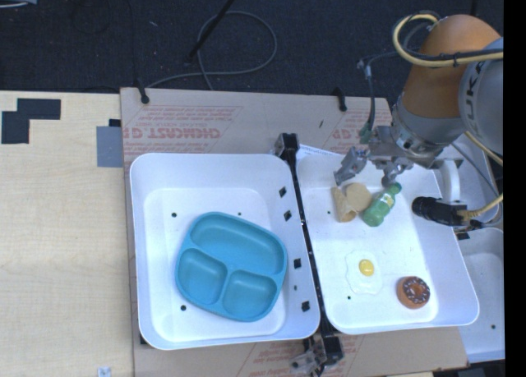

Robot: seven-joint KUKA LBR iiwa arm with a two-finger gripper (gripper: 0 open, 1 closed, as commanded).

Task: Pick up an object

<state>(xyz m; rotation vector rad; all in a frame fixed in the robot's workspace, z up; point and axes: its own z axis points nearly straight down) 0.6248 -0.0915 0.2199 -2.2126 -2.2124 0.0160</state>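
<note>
Green bottle lies touching the tan bread piece; your gripper, fingers spread and holding nothing, hovers just above both, so it may nudge them apart.

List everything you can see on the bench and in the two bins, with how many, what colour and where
Bins: 2, white, side by side on the bench.
Divided plate: 1, blue, three compartments, in the left bin.
Bottle: 1, green, in the right bin near its far end, below the gripper.
Tan piece: 1, beige, in the right bin, touching the bottle's left side; what it is I can't tell.
Fried egg: 1, white with a yellow yolk, right bin, toward the near end.
Doughnut: 1, brown with icing, right bin, near right corner.
Cardboard sheet: 1, brown with red print, under the bins.
Gripper: 1, grey, over the right bin's far end.
Arm: 1, grey with an orange band, reaching in from the right.
</note>
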